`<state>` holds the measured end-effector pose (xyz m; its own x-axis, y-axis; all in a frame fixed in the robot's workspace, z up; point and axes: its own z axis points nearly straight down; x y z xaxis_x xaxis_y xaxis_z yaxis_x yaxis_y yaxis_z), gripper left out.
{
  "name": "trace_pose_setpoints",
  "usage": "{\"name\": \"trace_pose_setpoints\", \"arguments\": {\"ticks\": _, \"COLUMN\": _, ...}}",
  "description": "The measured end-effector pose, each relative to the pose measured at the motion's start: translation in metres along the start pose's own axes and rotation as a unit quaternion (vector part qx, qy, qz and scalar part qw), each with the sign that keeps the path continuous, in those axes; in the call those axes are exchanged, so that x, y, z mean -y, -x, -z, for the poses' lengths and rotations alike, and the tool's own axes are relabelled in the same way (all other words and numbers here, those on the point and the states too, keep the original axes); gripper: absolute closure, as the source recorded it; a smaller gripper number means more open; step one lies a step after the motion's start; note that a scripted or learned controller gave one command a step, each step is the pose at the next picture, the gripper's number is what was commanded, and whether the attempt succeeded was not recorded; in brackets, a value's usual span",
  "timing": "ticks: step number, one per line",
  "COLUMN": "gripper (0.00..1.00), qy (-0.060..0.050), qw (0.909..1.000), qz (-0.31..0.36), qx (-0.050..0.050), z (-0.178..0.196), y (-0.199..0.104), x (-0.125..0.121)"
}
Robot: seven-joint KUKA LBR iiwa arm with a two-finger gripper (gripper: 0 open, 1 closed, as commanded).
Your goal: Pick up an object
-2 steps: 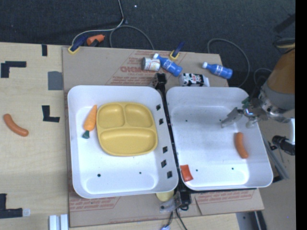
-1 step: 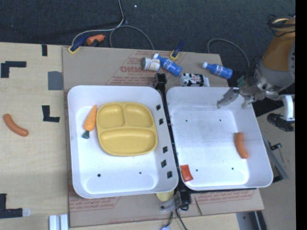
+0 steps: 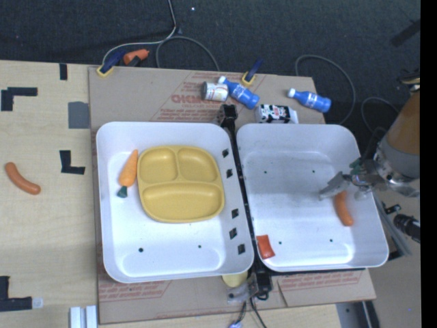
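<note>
left bin (image 3: 109,183): yellow plate (image 3: 181,184), carrot (image 3: 128,169) | right bin (image 3: 300,139): sausage (image 3: 343,210), red block (image 3: 264,246)

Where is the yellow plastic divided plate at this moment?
The yellow plastic divided plate lies in the left white bin, just right of the orange toy carrot.

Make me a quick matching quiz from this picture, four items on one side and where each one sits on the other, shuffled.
Things:
1. yellow plate
2. carrot
3. orange sausage
4. blue bottle

Places:
A. on the cardboard behind the right bin
B. right bin, by the claw
C. left bin, left of the plate
D. middle of the left bin

Pairs: 1-D, 2-C, 3-B, 4-A
</note>
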<state>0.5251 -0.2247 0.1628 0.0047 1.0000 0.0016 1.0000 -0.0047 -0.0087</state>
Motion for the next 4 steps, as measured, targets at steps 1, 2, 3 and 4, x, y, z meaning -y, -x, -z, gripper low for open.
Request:
{"name": "trace_pose_setpoints", "arguments": {"ticks": 1, "gripper": 0.00, "qy": 0.006, "qw": 1.0000, "qz": 0.004, "qx": 0.001, "z": 0.027, "y": -0.004, "x": -0.045}}
{"name": "trace_pose_setpoints", "arguments": {"ticks": 2, "gripper": 0.00, "qy": 0.011, "qw": 0.9999, "qz": 0.003, "qx": 0.004, "z": -0.060, "y": 0.001, "x": -0.013}}
{"name": "trace_pose_setpoints", "arguments": {"ticks": 3, "gripper": 0.00, "qy": 0.006, "qw": 1.0000, "qz": 0.002, "qx": 0.002, "z": 0.030, "y": 0.000, "x": 0.039}}
{"name": "trace_pose_setpoints", "arguments": {"ticks": 4, "gripper": 0.00, "qy": 0.007, "qw": 1.0000, "qz": 0.004, "qx": 0.003, "z": -0.082, "y": -0.010, "x": -0.036}}
